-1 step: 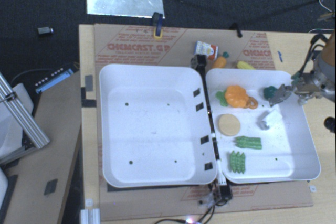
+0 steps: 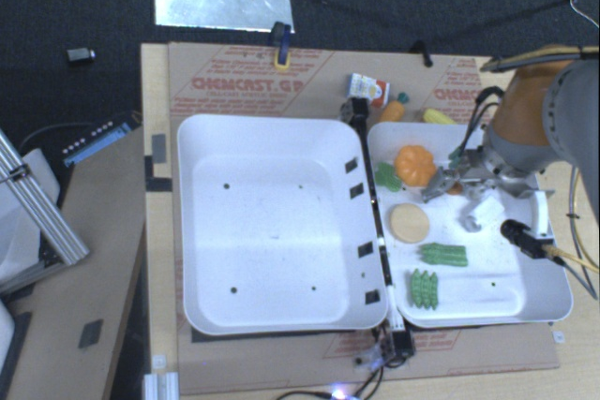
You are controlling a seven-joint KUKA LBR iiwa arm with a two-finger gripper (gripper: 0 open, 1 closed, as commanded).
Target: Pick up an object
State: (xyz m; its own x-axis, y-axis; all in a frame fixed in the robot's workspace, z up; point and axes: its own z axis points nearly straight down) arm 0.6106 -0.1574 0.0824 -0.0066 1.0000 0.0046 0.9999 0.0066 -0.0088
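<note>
The gripper (image 2: 457, 192) hangs low over the right bin (image 2: 534, 290), toward its far edge, at the end of the grey arm (image 2: 562, 122) with its orange band (image 2: 518, 112). Its metal fingers (image 2: 439, 189) point toward the bin's inner wall, but whether they are apart or together cannot be told from this slant.

The nearest object is the orange pumpkin-shaped toy (image 2: 415, 165), which lies just beside the fingertips on the side of the far inner corner of the right bin. It is round, ribbed and bright orange; nothing shows it clamped between the fingers. A small green leafy piece (image 2: 387, 175) touches it on the side of the inner wall.

Nearer the middle of the bin's inner side rests a flat, pale tan disc (image 2: 410, 223), like a biscuit. Toward the near edge lie 2 green pieces: a ridged one (image 2: 443, 255) lying crosswise, and a bumpy, pod-like one (image 2: 424, 288) close to the near inner corner. A small white object (image 2: 471, 219) sits just under the gripper body.

The left bin (image 2: 272, 220) stands alongside, touching the right one along a black hinge-like strip (image 2: 372, 229).
</note>
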